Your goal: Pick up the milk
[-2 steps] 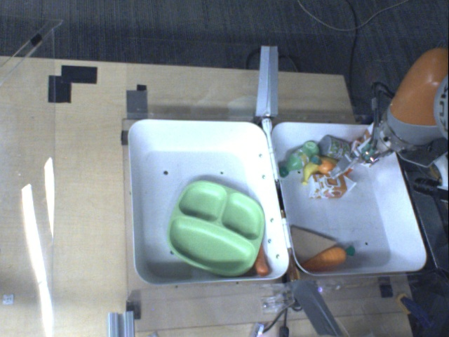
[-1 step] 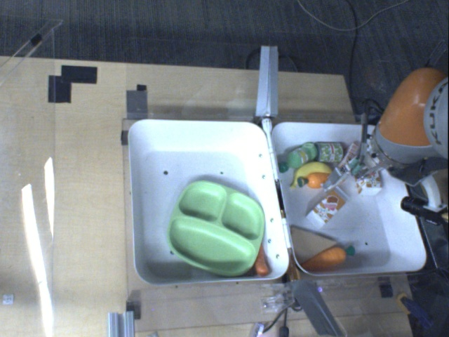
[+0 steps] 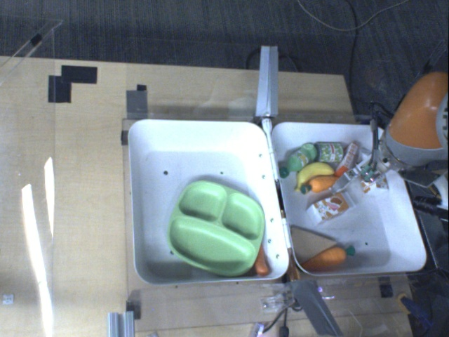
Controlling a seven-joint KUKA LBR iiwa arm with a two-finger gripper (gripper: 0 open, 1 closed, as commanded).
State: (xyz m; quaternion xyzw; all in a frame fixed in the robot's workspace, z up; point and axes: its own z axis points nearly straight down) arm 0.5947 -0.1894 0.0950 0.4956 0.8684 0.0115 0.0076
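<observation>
End effector (image 3: 366, 172): seen low over the right bin (image 3: 415, 248), near its far right corner, below the orange band of the arm (image 3: 421, 118). Its tip is blurred against small clutter; whether it is spread or pressed together cannot be told, and nothing is seen gripped in it.

Milk (image 3: 331, 206): taken to be the small white carton with a brown-orange label, laid flat and askew near the middle of the right bin, just beside the end effector on the side toward the bin's centre, apart from it. It is judged light, with stiff but crushable card walls and a slick printed skin. A hold across the two narrower sides, at mid-length, is judged best; modest pressure is advised.

Neighbours, right bin: a banana (image 3: 313, 172) and an orange fruit (image 3: 323, 184) just beyond the carton; a green can (image 3: 330, 151) at the far edge; a carrot (image 3: 326, 258) and a brown wedge (image 3: 310, 239) at the near edge.

Left bin (image 3: 158, 153): a green sectioned tray (image 3: 216, 227) is kept toward the near right corner.

Surface: both bins are set on a pale wooden bench (image 3: 70, 188).

Room: dark carpet (image 3: 175, 12) is seen beyond the far edge, with a cable (image 3: 337, 16) looped on it.
</observation>
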